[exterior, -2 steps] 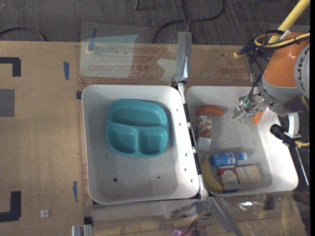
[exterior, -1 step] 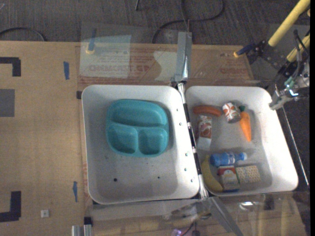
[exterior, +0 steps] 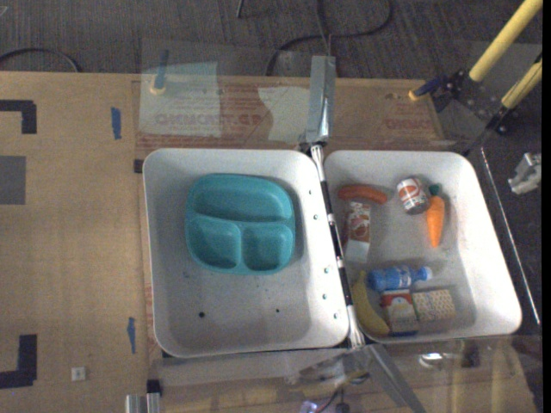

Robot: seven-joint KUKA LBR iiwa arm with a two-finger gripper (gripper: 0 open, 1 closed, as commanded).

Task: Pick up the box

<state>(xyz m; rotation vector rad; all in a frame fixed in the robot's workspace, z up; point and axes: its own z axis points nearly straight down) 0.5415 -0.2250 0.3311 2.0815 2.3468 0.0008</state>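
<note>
On the worktop [exterior: 77,231], a brown surface marked with black corner pieces and short strips of blue tape, two shallow white bins sit side by side, their inner rims touching.

Left bin [exterior: 172,317]: a teal plate [exterior: 242,223] with three compartments lies flat in the far half, nearer the inner rim than the outer; a few dark specks mark the bare floor in front of it.

Right bin [exterior: 486,265]: all the small items.
- The box [exterior: 358,227], white with red print, lies flat along the bin's left wall, long axis running front to back, about midway down the bin.
- A reddish sausage [exterior: 363,194] lies crosswise just beyond the box's far end.
- A small can [exterior: 413,194] stands to the right of the sausage, and an orange carrot [exterior: 436,218] lies just beside the can, green tip toward the far wall.
- A blue bottle [exterior: 398,277] lies on its side in front of the box.
- A yellow banana [exterior: 368,306] curves along the near left corner.
- A red-and-white packet [exterior: 399,310] and a tan block [exterior: 434,305] sit touching each other, just in front of the bottle.

Far right corner: yellow rods [exterior: 508,33] held in a dark clamp.

Whether the claw is apart or together cannot be told.
</note>
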